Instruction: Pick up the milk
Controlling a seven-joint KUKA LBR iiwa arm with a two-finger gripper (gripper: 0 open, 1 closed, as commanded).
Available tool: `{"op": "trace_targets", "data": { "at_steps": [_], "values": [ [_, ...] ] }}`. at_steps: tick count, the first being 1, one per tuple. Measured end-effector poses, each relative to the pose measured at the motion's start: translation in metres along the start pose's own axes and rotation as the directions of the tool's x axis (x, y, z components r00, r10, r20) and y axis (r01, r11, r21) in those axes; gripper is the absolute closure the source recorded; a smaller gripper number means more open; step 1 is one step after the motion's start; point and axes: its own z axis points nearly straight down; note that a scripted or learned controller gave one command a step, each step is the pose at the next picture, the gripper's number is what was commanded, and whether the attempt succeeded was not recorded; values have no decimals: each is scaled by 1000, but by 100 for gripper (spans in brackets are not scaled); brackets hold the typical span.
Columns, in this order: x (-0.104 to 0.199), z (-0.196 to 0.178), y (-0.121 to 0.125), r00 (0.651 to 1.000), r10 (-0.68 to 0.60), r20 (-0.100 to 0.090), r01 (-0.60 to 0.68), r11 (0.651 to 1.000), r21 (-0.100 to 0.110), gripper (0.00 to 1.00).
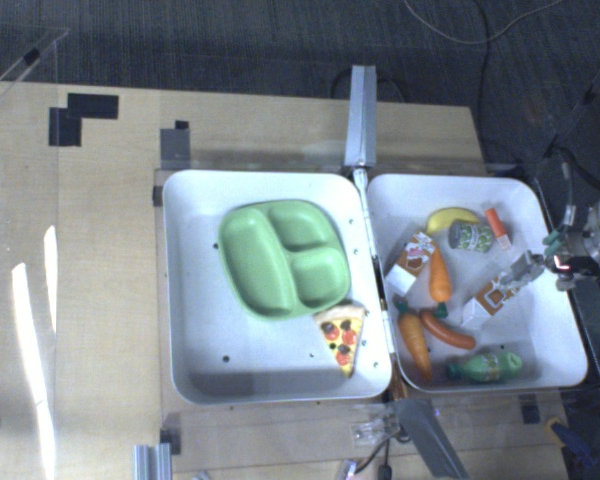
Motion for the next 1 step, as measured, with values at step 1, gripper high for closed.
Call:
{"op": "trace_targets", "data": {
  "at_steps": [1],
  "values": [
    [35, 126, 2, 975, 221, -1, -221, 975, -8, 0]
  ]
}}
